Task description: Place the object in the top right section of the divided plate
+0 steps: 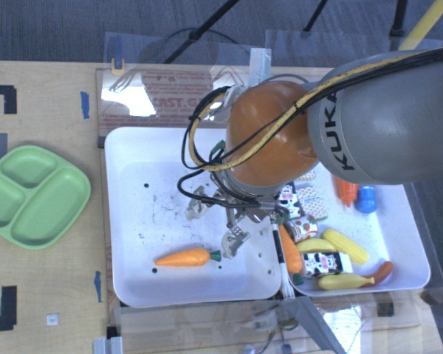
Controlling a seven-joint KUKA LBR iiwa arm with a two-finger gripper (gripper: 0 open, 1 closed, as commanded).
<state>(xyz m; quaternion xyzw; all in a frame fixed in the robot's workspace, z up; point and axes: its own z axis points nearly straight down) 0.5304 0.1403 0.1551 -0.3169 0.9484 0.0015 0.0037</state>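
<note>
An orange carrot (182,257) with a green stem end lies flat near the front of the left white bin (133,161). My gripper (235,240) hangs just right of and slightly above the carrot, fingers pointing down with a small gap and nothing between them. The green divided plate (35,195) rests on the wooden bench to the far left, outside the bins, with nothing in its sections. The orange wrist band and grey arm cover much of the bins' middle.
The right bin (406,234) holds several toy foods: a second carrot (289,249), yellow corn (345,245), a banana (343,281), small cartons, an orange and a blue piece (365,198). Black cables loop around the wrist.
</note>
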